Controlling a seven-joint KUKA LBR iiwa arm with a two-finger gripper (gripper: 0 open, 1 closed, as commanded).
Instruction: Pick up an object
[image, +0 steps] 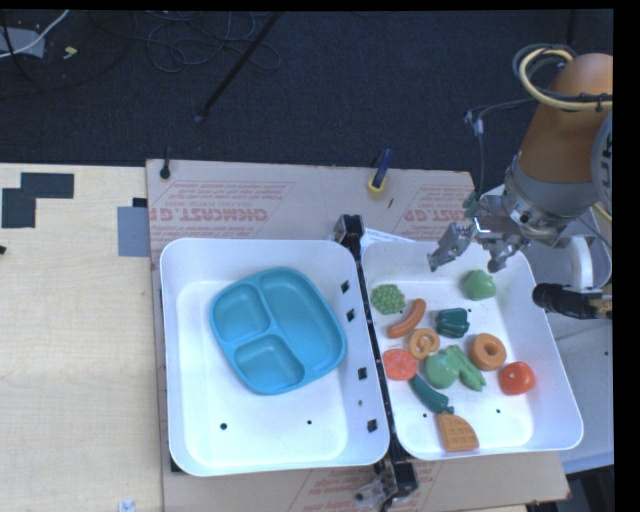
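Pale wood of the table lies at the far left, and on the cardboard sheet sit our two white bins side by side. We see the left bin carrying a blue divided plate, set a little askew near the middle, well apart from anything we might lift.

Past the divider, the right bin holds the toy food, crowded toward its middle: a green broccoli near the divider, a sausage just beside it, a dark green pepper, a tomato slice, a ringed doughnut, a red tomato and a waffle-like wedge toward the near rim. A round green piece lies apart at the far side, which we judge makes it the easiest target, free of neighbours.

Our claw hangs above the bin's far edge, its two fingers spread with nothing between them. It is close to the green piece, so we take this as a descent not yet made.
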